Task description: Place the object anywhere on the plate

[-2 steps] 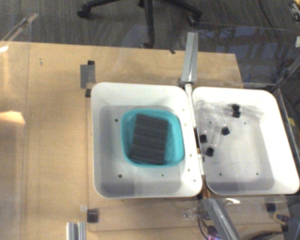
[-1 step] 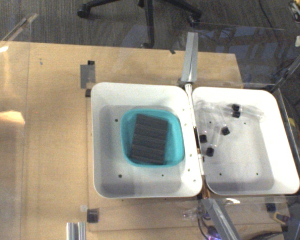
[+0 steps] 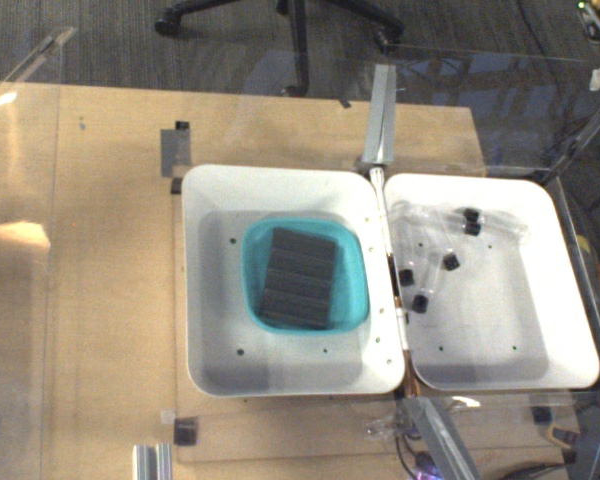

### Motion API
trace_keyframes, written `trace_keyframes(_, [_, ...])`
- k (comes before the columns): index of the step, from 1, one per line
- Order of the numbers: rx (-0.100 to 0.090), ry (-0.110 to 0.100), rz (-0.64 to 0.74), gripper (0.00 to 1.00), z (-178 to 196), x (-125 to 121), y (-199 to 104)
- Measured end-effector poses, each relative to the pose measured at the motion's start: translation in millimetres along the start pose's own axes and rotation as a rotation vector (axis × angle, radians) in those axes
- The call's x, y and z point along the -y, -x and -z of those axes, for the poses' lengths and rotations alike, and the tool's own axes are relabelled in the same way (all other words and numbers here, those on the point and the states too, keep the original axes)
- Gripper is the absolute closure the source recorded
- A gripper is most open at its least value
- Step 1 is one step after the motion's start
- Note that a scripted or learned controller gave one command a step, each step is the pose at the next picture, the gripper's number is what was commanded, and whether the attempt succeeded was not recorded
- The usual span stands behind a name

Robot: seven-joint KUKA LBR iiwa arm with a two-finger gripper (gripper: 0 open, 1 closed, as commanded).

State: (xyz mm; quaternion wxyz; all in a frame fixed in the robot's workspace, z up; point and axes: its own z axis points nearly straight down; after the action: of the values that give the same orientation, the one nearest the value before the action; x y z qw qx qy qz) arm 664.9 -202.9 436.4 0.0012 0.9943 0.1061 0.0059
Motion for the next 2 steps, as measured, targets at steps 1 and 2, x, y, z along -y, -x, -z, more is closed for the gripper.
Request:
trace_keyframes(1, [0.002,-0.002,-0.005,0.0,-1,2,10])
trace_keyframes(2, [0.003,0.0,-0.004,0.0,0,11,56])
